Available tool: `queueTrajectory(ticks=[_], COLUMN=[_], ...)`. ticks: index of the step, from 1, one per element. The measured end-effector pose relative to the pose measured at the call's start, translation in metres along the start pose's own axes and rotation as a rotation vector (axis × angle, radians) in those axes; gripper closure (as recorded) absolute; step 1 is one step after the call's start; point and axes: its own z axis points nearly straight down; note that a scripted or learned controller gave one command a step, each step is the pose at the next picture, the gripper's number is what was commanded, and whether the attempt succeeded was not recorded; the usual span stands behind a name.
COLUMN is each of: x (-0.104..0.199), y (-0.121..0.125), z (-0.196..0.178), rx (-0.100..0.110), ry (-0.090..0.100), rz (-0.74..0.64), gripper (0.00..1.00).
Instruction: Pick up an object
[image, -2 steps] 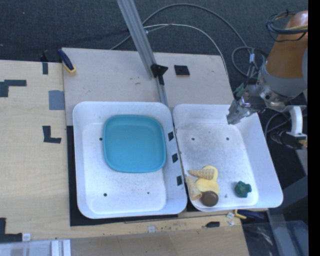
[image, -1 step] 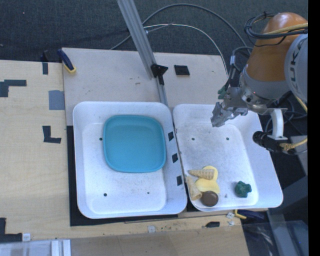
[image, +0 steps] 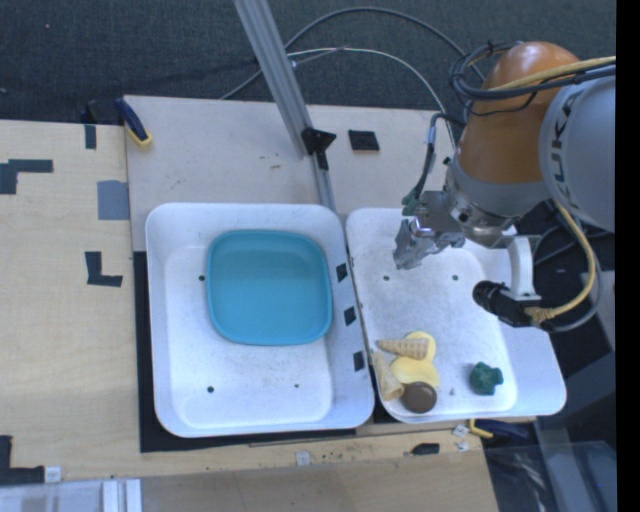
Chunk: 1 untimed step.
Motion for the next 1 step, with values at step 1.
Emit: queueTrajectory(ticks=[1], x=[0.0550], y=[-0.0058], z=[0.0106], rx=[0.001], ry=[0.000], rz=[-0.001], gripper=[1.00])
